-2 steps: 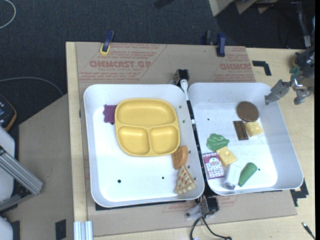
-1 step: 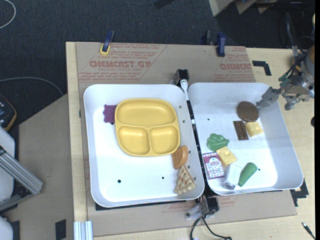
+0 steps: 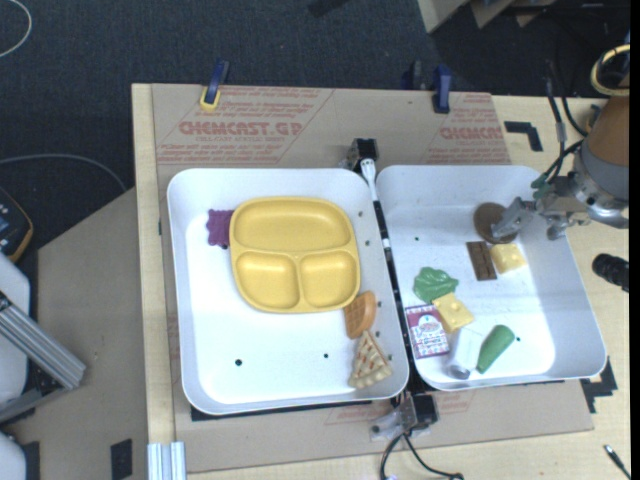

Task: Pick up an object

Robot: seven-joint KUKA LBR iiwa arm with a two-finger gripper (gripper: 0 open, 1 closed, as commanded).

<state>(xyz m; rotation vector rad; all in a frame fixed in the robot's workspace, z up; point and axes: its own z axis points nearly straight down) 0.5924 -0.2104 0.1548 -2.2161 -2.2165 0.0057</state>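
My gripper [image 3: 503,225] hangs over the upper part of the right bin [image 3: 570,308], its arm coming in from the right edge. Just below it lie a brown bar [image 3: 482,261] and a pale yellow block [image 3: 509,257]. Further down the same bin sit a green leafy piece [image 3: 434,283], a yellow cheese wedge [image 3: 454,313], a pink-and-white packet [image 3: 427,331], a white tube [image 3: 465,352] and a green pepper-like piece [image 3: 496,348]. I see nothing between the fingers.
The left bin [image 3: 200,298] holds a yellow divided plate [image 3: 295,252], a purple piece [image 3: 218,228] at its left, an orange pastry [image 3: 361,314] and a waffle wedge [image 3: 370,360]. Clamps stand at the bench's far edge.
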